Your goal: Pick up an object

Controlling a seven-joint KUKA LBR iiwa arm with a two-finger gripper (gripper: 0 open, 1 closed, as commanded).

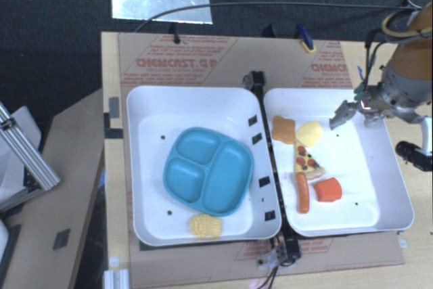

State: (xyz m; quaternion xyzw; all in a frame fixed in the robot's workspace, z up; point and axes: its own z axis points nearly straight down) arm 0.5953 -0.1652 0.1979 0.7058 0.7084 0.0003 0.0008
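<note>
Hand [340, 117] over the right bin [385, 166] — touching no object; finger spread can't be told

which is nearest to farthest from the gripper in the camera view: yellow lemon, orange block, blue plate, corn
1. yellow lemon, top of the right bin, just left of the gripper.
2. orange block, lower in the right bin.
3. blue plate, middle of the left bin.
4. corn, left bin's near edge.
</note>
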